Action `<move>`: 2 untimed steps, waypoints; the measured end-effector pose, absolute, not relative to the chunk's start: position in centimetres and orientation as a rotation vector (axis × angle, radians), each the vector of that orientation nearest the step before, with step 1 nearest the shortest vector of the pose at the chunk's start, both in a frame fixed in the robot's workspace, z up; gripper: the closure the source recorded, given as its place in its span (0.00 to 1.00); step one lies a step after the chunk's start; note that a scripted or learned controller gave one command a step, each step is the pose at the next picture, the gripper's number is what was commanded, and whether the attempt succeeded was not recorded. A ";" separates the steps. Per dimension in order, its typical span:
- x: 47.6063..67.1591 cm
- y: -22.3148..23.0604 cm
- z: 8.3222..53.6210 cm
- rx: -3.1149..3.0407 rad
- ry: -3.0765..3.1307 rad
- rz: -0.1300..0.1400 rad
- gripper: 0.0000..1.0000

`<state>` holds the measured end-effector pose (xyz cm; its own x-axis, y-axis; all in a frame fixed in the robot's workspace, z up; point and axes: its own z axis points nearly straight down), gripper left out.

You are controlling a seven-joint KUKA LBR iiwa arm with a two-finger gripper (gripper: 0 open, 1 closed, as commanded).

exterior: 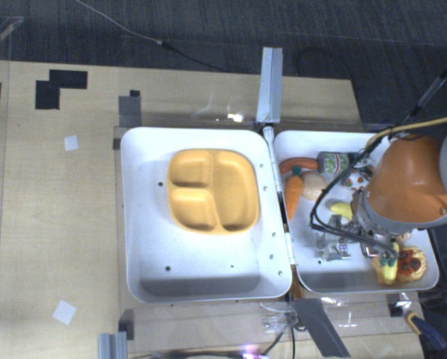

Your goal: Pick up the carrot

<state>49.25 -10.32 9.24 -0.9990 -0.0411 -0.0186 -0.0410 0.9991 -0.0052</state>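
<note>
Orange carrot (293, 197) waits at the right bin's (425, 283) left wall.
Likely light, stiff, smooth; grip mid-length across its width. Claw (334, 247) state: cannot tell.

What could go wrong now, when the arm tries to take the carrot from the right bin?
1. The carrot lies against the right bin's left wall, so a finger may hit the wall.
2. Other food crowds it: an orange piece and a pale item touch or nearly touch it, so the gripper might catch the wrong thing.
</note>
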 end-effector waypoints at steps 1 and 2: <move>49.7 -9.2 10.5 -0.494 3.092 -0.002 1.00; 50.9 -13.5 9.1 -1.031 2.951 -0.009 1.00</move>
